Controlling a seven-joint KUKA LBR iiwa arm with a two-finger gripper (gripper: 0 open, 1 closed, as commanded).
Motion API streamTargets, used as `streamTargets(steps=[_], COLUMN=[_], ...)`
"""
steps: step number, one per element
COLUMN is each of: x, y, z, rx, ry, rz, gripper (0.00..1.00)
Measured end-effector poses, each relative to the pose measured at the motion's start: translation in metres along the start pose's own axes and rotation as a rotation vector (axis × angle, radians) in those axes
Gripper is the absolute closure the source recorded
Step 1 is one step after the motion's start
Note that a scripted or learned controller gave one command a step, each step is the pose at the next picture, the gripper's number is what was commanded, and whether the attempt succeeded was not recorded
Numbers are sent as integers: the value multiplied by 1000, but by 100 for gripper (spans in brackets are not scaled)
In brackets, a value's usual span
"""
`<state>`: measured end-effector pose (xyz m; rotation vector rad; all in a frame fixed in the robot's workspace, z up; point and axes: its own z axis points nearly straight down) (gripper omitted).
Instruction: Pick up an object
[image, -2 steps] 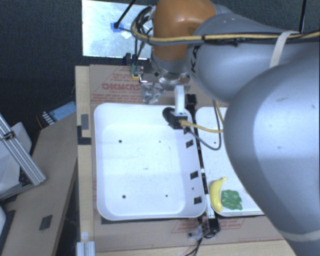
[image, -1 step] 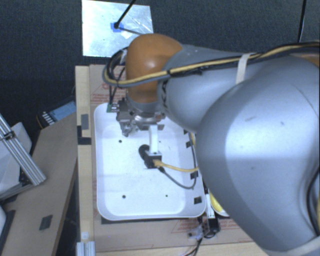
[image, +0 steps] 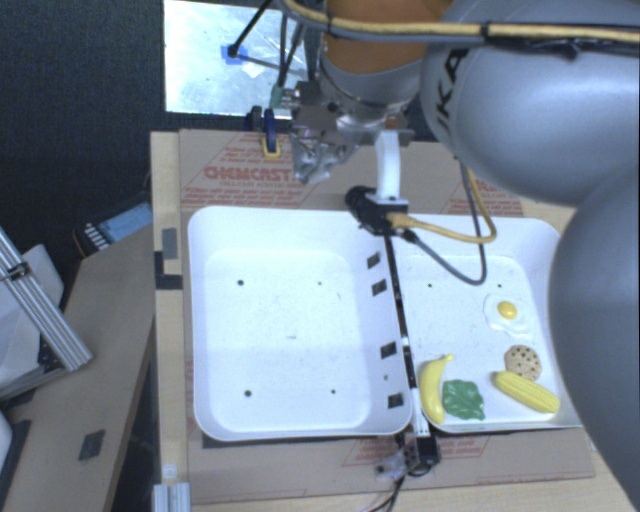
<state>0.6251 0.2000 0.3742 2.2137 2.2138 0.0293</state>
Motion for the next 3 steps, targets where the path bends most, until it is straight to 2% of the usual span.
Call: streamTargets(steps=[1,2,3], x=[37,36,36], y=[3,4,4], z=[-172,-173,-184], rx=[1,16,14], ry=[2,-4,-3], rz=[-8,-10,-16], gripper=[100,100,100])
